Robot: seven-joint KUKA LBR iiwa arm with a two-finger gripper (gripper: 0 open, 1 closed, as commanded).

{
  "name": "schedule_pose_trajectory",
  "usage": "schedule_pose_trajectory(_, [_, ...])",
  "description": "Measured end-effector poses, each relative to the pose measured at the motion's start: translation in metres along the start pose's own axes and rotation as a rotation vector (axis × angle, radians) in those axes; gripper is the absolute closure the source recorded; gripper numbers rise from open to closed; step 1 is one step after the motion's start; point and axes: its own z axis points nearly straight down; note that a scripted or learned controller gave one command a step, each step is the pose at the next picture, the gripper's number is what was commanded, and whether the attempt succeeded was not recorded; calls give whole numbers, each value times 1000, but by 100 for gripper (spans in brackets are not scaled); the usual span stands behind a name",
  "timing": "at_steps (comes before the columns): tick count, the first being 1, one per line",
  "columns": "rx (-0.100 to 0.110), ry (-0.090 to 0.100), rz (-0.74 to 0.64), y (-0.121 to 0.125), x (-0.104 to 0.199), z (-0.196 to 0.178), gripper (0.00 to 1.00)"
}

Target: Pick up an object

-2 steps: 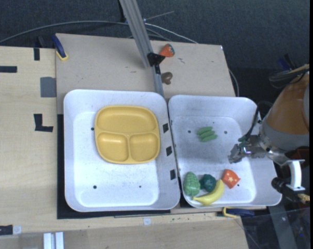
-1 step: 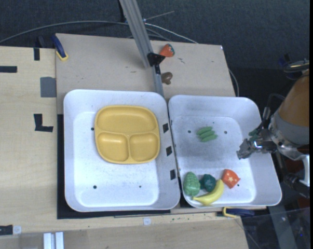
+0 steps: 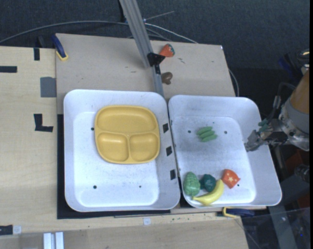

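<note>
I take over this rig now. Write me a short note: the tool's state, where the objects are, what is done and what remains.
Tool: at the right bin's right rim, holding nothing that shows.
Right bin: green piece lies alone near the middle; green vegetable, dark green item, banana and red item cluster at the front edge.
Left bin: yellow divided plate.
Done: nothing picked up.
Left: grasp one object and lift it.

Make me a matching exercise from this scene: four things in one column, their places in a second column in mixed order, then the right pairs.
Things:
1. yellow divided plate
2. green pod
3. banana
4. gripper

Places:
A. near front edge of the right bin
B. at right bin's right rim
C. in the left bin
D. alone, mid right bin

Pairs: 1-C, 2-D, 3-A, 4-B
</note>
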Motion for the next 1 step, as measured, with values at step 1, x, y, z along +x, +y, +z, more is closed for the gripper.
schedule_pose_trajectory(1, [5,4,-6,15,55,-1,100])
